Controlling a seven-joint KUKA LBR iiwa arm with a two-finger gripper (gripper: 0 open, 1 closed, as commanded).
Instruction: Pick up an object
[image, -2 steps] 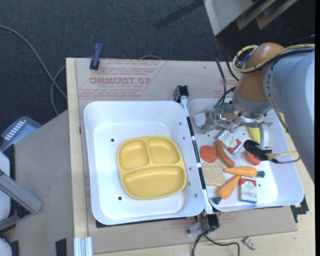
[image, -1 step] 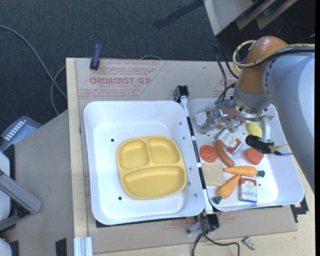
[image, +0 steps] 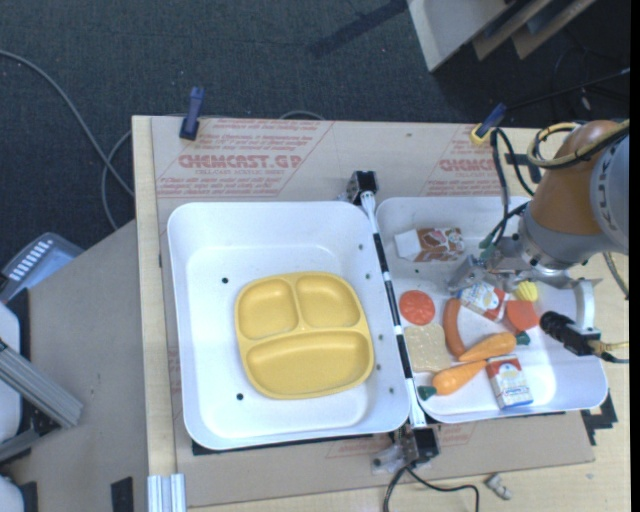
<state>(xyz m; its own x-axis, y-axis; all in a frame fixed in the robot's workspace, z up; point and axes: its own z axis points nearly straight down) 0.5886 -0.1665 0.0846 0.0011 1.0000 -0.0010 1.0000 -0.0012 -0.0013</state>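
White bins sit side by side: left bin (image: 200, 300) carries a yellow divided tray (image: 303, 333). We see the arm (image: 575, 195) w/ gripper (image: 487, 272) low in the right bin (image: 580, 385), over a small packet (image: 482, 298); finger state we can't tell. Nearby: sausage (image: 453, 328), two carrots (image: 462, 376), red carton (image: 511, 384), tomato slice (image: 417, 307).

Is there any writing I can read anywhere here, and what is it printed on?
"CHEMCAST G.P." in red, on the brown board under the bins, left side.
"CHEMCA..." again on its right side, partly hidden behind the right bin.
Smaller red lines around both: too blurred to read.
Printing on the small carton and packet: too small.
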